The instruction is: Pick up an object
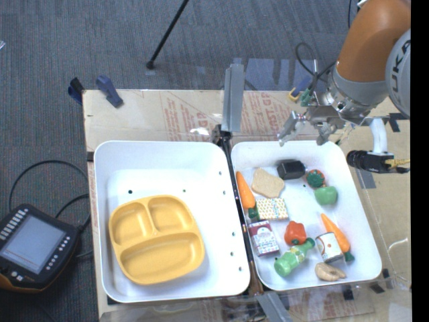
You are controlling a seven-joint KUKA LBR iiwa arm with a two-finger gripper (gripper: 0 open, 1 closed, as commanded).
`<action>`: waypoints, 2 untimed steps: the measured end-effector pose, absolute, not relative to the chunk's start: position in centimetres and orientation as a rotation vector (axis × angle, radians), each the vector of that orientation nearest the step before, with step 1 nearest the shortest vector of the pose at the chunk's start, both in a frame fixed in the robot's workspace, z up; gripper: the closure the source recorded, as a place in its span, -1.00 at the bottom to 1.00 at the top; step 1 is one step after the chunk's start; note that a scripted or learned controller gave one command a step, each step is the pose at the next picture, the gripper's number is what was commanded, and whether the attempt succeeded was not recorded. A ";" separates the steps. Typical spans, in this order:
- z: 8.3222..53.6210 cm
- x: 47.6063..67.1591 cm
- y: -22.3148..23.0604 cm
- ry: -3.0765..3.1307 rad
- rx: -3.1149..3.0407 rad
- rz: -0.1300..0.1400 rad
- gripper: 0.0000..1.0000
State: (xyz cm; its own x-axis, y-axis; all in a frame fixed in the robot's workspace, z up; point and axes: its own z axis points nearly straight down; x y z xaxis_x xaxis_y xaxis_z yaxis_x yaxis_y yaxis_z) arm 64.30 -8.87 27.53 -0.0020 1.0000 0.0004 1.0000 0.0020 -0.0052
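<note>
hovering above the far edge of the right bin (365,243), the gripper (305,131) has jaws spread wide, holding nothing; every object, the black block (291,169) included, awaits picking.

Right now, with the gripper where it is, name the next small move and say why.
Probably lower the gripper toward the black block just below it. The gripper hangs open over the right bin's far edge with nothing between its fingers, and that block lies nearest, apart from the bread slice.
</note>
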 end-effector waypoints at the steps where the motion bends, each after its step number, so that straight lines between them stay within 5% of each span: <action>1: 28.2 64.4 -8.8 -2.220 -2.211 0.009 1.00; 2: 43.6 64.6 -12.0 -1.265 -2.875 0.005 1.00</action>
State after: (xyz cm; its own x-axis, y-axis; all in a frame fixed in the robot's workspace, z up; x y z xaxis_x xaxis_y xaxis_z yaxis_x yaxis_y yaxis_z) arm 64.55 -11.99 43.59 0.6757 0.7372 -0.0028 0.7372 -0.6757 -0.0022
